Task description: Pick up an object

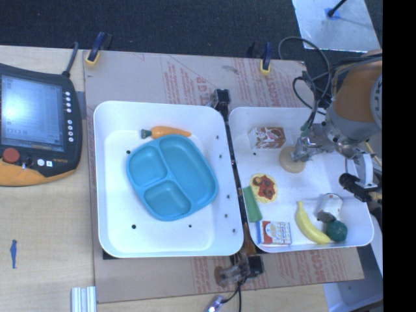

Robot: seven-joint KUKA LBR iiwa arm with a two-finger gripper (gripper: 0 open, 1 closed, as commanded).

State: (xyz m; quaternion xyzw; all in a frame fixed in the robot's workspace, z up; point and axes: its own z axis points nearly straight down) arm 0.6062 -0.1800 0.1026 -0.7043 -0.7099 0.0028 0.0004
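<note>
My claw (301, 149) hangs low over the right white plastic bin (364, 236), tip at a small tan round disc-like piece (292, 161) sitting just under and beside it. Can't tell what state the claw is in, too small and hidden by the wrist. Nothing visibly held.

Judging the tan piece as the target: looks light, rigid, smooth, low-profile, so probably slippery and prone to skidding on the bin floor. Best pinch across its rim, square from above.

Just beyond the claw toward the bin's far-left corner: a small printed brown-and-white packet (267, 137), flat, likely soft. Nearer the camera from the claw: a round yellow-red toy pizza (264, 187), a yellow plastic banana (309, 224), a dark green ball (337, 231). The banana seems the easier grab, across its middle.

Well away across the divider: a blue sectioned plastic plate (171, 177) and an orange toy carrot (168, 132).
</note>
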